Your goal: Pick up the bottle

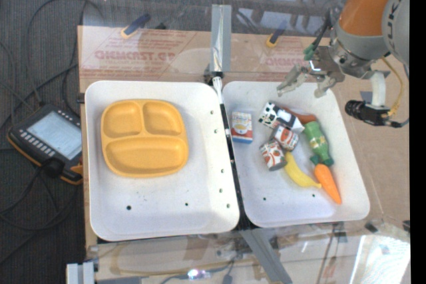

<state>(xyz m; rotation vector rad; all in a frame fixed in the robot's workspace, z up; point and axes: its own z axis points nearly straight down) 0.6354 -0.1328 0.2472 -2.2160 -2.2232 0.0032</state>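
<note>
Right now the bottle (319, 142) is lying on its side in the right bin (349, 206), below my gripper (310, 81) and slightly toward the arm's side, well apart from my fingertips. It is green with a paler label band, its narrow end pointing down toward the carrot (328, 183), which is touching it; the banana (300, 173) is lying just beside it. I am hovering over the bin's far rim with my fingers spread wide and gripping nothing, probably because I am keeping clear of the clutter before descending. A cow figure (269, 115), two small cans (287, 137) and a carton (241, 126) are crowding the bottle's other flank, so I am judging the approach tight. Farther off, a yellow tray (144, 137) is sitting in the left bin (160, 213).
</note>
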